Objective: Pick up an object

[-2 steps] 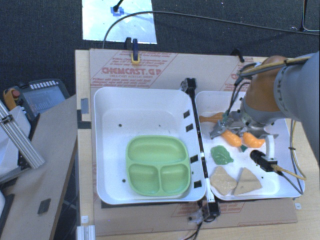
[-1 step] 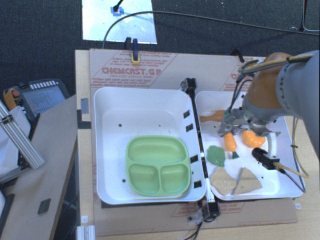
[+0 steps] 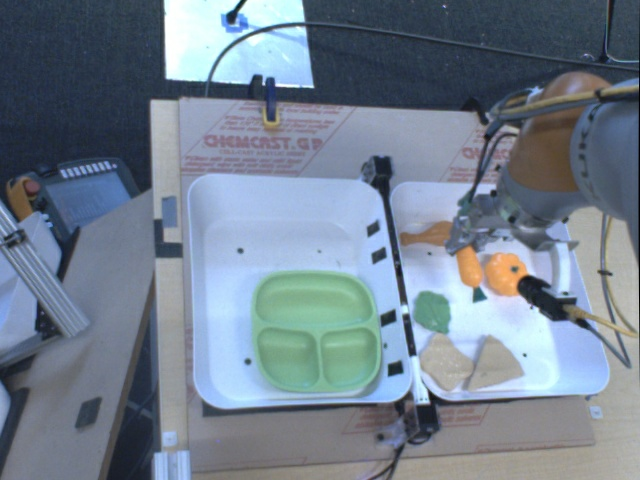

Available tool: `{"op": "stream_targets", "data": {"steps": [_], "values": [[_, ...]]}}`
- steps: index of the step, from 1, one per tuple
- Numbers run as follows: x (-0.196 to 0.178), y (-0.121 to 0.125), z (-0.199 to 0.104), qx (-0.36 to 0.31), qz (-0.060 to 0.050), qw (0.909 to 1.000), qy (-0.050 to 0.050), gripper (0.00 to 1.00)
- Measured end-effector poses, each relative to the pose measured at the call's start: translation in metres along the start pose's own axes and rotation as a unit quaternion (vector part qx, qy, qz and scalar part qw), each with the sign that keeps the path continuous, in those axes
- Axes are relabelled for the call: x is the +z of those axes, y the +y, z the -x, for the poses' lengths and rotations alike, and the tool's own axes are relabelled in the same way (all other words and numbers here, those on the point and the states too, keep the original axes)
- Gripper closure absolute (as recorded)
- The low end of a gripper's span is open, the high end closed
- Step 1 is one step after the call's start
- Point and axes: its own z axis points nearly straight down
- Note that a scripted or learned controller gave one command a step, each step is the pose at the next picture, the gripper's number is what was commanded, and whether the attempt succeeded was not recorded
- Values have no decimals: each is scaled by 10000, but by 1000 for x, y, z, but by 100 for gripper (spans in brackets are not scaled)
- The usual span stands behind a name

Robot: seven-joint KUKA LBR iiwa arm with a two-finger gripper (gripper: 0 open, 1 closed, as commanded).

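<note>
Gripper [image 3: 468, 240] sits low in right bin [image 3: 580, 368] — above carrot [image 3: 469, 266]. Finger state: cannot tell. Orange fruit [image 3: 504, 273] at carrot's 3 o'clock.

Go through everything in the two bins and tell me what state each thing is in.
green divided plate: flat in left bin, nothing on it
carrot: lying in right bin, under the end effector
orange fruit: beside carrot
green leafy piece: lying flat
two tan wedges: side by side, front of bin

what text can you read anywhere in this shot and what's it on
"CHEMCAST GP": red print on the board under the bins, behind the left bin.
More red print on the board by the arm: partly hidden, unreadable.
Red print at the board's front edge: too small to read.
Pendant screen: blurred.
</note>
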Motion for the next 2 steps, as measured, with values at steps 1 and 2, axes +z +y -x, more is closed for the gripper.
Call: {"op": "stream_targets", "data": {"steps": [1, 2], "values": [[-43, 1, 2, 2, -7, 10000, -1, 100], [-107, 8, 5, 1, 11, 10000, -5, 100]]}}
